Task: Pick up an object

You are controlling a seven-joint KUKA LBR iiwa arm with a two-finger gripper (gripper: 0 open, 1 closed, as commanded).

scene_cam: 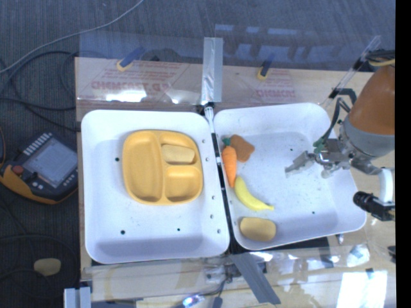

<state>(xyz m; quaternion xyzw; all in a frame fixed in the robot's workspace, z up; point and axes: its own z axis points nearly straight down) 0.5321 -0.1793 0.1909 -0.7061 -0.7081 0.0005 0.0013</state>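
The right bin (321, 117) holds an orange carrot (229, 163) along its left wall, a brownish-orange piece (243, 145) just behind it, a yellow banana (251, 196) below the carrot, and a tan bread-like piece (258, 228) at the front left. My gripper (307, 161) hovers over the right half of this bin, fingers spread apart with nothing between them. It is well to the right of the carrot and banana. In the left bin (96, 191) lies a yellow divided tray (144, 169) with a tan piece (178, 153) in its upper right compartment.
A metal post (211, 69) stands behind the seam between the bins. The arm's orange band (379, 101) and grey wrist hang over the right bin's right edge. A pendant controller (42, 165) lies on the floor at left. Open floor shows in the right bin's middle.
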